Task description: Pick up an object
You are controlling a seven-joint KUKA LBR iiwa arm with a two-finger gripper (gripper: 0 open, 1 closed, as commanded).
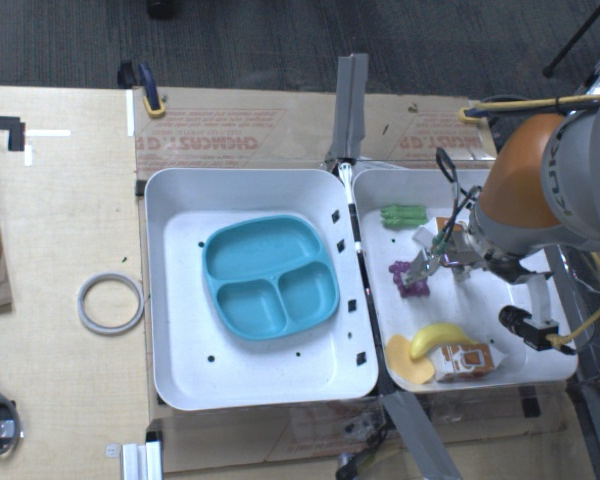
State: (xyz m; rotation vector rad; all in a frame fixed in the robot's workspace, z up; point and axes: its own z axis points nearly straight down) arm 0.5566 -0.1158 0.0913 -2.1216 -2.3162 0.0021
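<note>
Trouble could come in the right bin (540,363). The end effector (432,264) sits low in its middle, touching the purple grapes (410,276). Whether it is open I cannot tell. Lumpy grapes might slip out, bumping the banana (437,339) below.

Robotics lab, white bins (170,268) on cardboard-covered bench (50,218), cabled arm (540,183)

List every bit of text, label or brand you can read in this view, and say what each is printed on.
Red print on the cardboard sheet behind the bins: upside down and blurred, unreadable.
More red print on the cardboard behind the right bin: also blurred, unreadable.
Small orange-brown carton in the right bin: markings too small to read.
No other legible text.
</note>
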